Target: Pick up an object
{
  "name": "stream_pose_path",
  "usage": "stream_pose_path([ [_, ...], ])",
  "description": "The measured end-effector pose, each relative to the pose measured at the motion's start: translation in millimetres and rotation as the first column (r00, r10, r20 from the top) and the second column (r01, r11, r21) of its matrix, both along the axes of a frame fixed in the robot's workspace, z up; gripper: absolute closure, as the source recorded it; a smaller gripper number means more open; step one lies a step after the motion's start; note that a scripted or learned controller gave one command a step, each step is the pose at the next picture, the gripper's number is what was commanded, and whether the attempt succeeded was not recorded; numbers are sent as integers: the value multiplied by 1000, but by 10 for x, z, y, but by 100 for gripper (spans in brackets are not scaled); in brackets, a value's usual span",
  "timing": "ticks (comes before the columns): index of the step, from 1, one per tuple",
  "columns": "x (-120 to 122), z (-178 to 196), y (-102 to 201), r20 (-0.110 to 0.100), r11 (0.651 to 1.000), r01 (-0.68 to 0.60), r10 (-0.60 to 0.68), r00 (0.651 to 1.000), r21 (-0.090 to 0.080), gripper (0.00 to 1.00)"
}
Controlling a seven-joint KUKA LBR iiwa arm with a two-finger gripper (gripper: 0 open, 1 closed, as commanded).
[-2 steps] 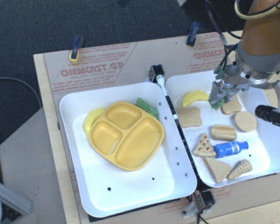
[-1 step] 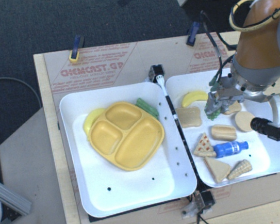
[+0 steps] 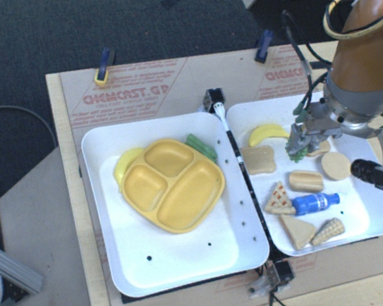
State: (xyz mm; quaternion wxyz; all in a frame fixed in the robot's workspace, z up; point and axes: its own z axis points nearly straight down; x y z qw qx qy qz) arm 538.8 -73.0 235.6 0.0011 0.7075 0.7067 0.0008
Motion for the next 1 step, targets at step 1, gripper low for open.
stream_pose_path([
  [1, 4, -210, -55, -8, 1000, 0, 0, 1000, 1, 100],
])
